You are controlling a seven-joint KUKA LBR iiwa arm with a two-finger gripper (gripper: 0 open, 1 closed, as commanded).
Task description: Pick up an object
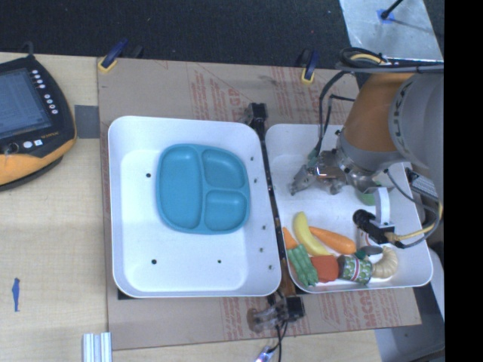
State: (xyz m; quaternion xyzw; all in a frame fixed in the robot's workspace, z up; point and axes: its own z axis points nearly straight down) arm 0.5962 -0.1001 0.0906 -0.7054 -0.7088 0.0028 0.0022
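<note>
Toy food is lying heaped along the lower edge of the right bin (pixel 281 138), in the lower right of the frame, and that heap is what the arm is going to have to reach for. The gripper (pixel 303 181) is hanging over the bare upper-left part of that same bin, with its metal fingers looking spread apart and nothing sitting between them. From the gripper the pile is lying below and a little to the right in the frame, clearly apart from it, with open white floor in between. Nearest is the yellow banana (pixel 305 232), its long axis running from upper left down to lower right; just beside it the orange carrot (pixel 333 239) is lying on a similar slant, closer to level. Further down, against the bin's bottom wall, a green vegetable piece (pixel 302 266), a red piece (pixel 326 267), a small bottle (pixel 358 268) and a pale curved pastry-like piece (pixel 385 263) are crowding together, touching one another. My guess is the banana is the easiest target, being closest and on top. The left bin (pixel 121 202) is holding a blue divided plate (pixel 202 188), well away from the gripper.
</note>
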